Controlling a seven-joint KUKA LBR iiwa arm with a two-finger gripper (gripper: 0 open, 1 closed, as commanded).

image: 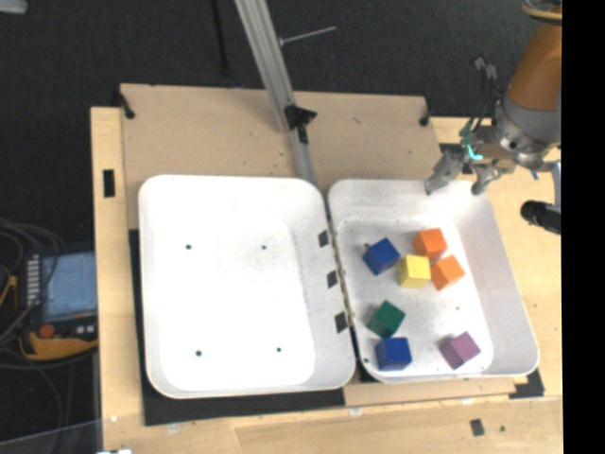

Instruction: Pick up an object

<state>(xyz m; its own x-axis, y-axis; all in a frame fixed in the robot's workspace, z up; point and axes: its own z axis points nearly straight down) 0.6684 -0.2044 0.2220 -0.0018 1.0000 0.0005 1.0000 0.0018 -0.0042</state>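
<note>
Floor: dark carpet (57, 55) around the bench, with black cables at the left edge.
Box on floor: a small device with a blue face (66, 287) lies left of the bench, an orange-and-black piece just below it.
Bench: light wooden top (198, 130), a brown board across its far part, black clips at the board's corners.
Pole: a grey metal rail (269, 60) slants down from the top to the gap between the bins.
Left bin: white tray (227, 282), a few dark specks on its floor.
Right bin: white tray (501, 253), touching the left one along a row of black clips.
Blocks in right bin: blue cube (380, 255), yellow cube (414, 270) touching two orange cubes (430, 243) (447, 271); nearer the front, a green cube (386, 319), a second blue cube (393, 352) and a purple cube (460, 349).
Arm: grey with an orange band (534, 74), coming in at the upper right.
Gripper (460, 179): above the far rim of the right bin, fingers spread apart, nothing between them, well apart from the blocks.
</note>
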